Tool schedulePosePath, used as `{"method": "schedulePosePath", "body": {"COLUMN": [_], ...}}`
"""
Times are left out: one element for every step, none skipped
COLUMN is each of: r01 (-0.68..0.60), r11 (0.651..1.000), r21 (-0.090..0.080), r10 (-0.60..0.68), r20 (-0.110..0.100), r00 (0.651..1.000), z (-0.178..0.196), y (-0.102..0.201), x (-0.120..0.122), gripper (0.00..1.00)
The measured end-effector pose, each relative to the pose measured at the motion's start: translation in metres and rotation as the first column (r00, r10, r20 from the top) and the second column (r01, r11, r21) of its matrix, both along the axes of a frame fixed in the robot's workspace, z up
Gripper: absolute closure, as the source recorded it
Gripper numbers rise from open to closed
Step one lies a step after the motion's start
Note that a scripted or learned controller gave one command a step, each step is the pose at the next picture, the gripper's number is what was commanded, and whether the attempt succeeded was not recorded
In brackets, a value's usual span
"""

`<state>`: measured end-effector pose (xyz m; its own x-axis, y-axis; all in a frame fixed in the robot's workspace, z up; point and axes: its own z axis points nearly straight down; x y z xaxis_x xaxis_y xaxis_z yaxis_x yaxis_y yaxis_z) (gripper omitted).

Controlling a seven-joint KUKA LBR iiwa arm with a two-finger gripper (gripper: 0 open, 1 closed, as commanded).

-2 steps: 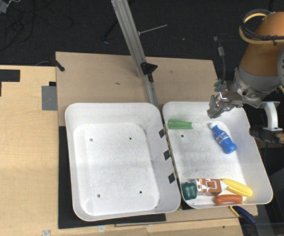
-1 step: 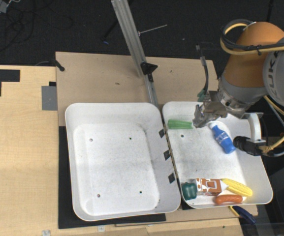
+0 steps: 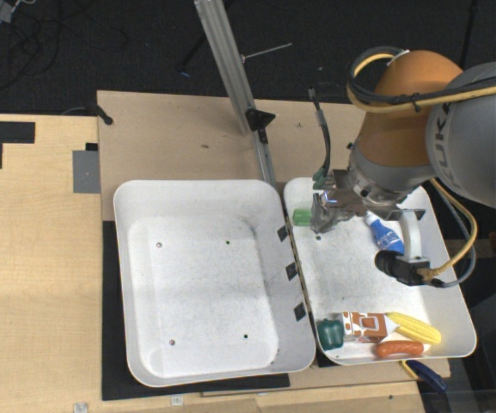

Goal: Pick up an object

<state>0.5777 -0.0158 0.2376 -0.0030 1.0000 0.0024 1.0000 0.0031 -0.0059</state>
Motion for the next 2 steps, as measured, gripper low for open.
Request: {"method": "schedulePosePath", "body": {"r01": [-0.001, -0.001], "r11": [1.0, 1.0], "r21": [0.0, -0.001], "r10": [0.001, 0.001], "r20": [0.0, -0.001], "r00": [1.0, 1.0], "z": [-0.005, -0.01], "y": [0.045, 0.087], "x": [-0.005, -0.026], "gripper": [1.0, 1.0]}}
